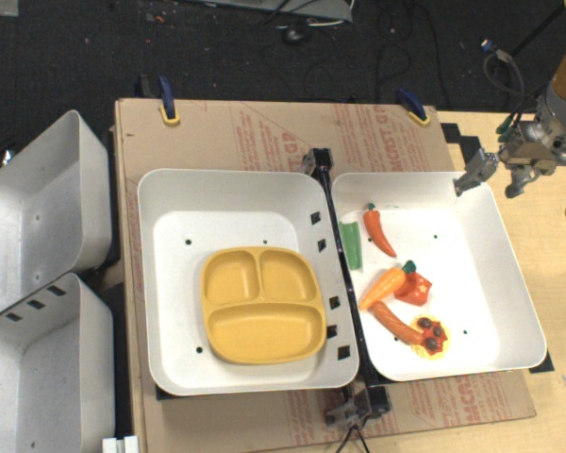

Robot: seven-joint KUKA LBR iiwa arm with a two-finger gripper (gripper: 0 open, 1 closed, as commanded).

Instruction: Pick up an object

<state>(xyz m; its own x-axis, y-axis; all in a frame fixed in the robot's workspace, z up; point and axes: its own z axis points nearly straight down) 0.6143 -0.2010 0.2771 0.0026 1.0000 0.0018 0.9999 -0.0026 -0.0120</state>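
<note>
My gripper (pixel 495 177) hangs open at the right bin's (pixel 481 253) far right corner, above the rim, with nothing between its fingers. The toy foods lie well to its lower left in that bin: a red chilli pepper (pixel 378 231), a green strip (pixel 351 243) against the left wall, an orange carrot (pixel 381 287), a red pepper with a green stem (pixel 413 286), a sausage (pixel 396 322) and a small pizza slice (pixel 431 338).
The left bin (pixel 170 215) holds a yellow three-compartment plate (pixel 261 304). Two spare white bins (pixel 38 281) stand off the bench at the left. Blue clamps (pixel 168 102) hold the board's far edge. Cables run along the floor behind.
</note>
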